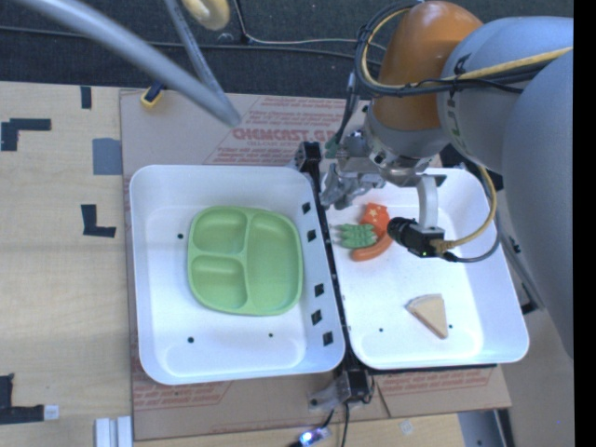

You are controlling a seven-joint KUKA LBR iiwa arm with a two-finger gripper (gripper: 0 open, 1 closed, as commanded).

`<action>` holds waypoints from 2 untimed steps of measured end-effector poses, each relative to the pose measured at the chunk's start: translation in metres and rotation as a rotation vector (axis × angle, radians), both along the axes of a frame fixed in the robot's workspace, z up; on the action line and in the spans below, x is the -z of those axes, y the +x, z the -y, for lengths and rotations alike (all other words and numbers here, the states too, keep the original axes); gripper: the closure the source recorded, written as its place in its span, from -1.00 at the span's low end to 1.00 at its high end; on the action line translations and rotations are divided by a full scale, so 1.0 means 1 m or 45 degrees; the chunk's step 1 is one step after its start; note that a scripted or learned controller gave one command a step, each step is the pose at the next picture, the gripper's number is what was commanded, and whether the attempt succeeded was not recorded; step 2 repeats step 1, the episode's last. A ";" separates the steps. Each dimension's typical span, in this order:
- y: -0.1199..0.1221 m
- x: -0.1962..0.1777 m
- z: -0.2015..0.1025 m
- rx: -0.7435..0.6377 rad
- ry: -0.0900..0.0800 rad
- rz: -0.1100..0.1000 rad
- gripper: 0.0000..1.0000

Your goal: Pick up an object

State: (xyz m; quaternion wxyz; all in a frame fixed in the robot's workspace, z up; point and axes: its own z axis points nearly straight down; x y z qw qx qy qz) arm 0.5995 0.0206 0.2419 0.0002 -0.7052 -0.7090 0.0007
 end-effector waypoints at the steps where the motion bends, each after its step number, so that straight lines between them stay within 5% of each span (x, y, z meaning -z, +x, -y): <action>1: 0.020 -0.004 -0.047 0.000 0.002 0.002 1.00; 2: 0.020 -0.004 -0.047 0.000 0.002 0.002 1.00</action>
